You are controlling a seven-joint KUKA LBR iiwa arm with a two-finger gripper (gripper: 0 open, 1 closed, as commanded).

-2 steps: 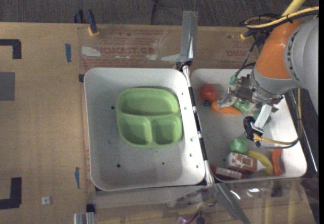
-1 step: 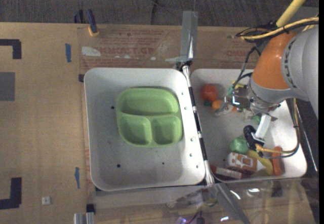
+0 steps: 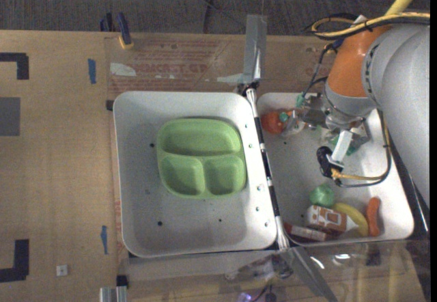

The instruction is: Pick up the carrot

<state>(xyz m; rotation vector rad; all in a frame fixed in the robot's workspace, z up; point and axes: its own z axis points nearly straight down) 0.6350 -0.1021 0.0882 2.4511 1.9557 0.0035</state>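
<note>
Two bins sit side by side on the tabletop (image 3: 54, 177), touching along a shared edge. The left bin (image 3: 136, 225) holds a divided plate (image 3: 201, 157) near its middle, slightly toward the far side. In the right bin (image 3: 300, 188), the gripper (image 3: 290, 121) hangs over the far left corner, beside a small object (image 3: 272, 122) that may be the carrot. Along the near edge lie a ball (image 3: 322, 195), a box (image 3: 326, 218) in front of it, a banana (image 3: 351, 215) to the right, and a sausage (image 3: 373, 215) furthest right. The arm (image 3: 403, 89) enters from the right.
</note>
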